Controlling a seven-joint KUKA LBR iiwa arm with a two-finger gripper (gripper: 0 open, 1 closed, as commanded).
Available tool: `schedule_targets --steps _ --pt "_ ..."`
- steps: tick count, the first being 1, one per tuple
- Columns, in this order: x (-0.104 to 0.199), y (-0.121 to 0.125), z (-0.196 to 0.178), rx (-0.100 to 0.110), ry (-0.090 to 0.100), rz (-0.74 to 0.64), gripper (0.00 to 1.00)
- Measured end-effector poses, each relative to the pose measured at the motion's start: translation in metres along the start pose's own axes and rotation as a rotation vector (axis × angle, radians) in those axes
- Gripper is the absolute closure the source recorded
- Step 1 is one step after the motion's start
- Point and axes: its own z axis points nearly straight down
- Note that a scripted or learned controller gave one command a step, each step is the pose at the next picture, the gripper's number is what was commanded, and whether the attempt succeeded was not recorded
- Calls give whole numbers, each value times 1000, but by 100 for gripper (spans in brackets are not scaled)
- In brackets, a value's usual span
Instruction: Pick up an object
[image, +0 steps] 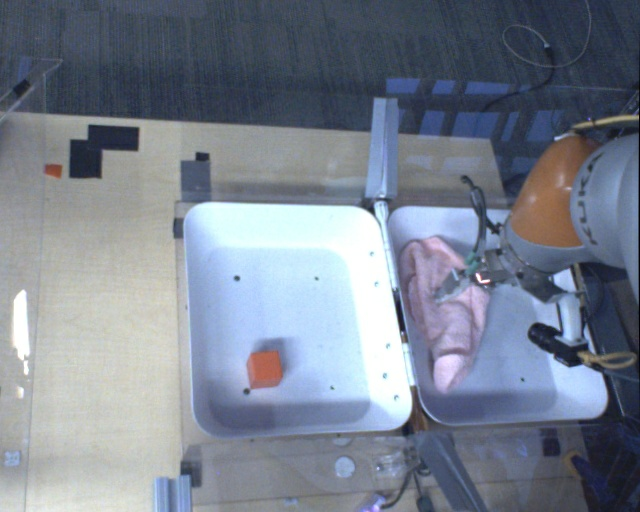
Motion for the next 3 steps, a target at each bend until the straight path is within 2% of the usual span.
schedule_targets --steps 1,2,3 --pt "-7 -15 0 -4 -1 -30 0" --pt "0 -2 0 -1 -1 -59 0" --pt "4 58 1 0 0 -38 0"
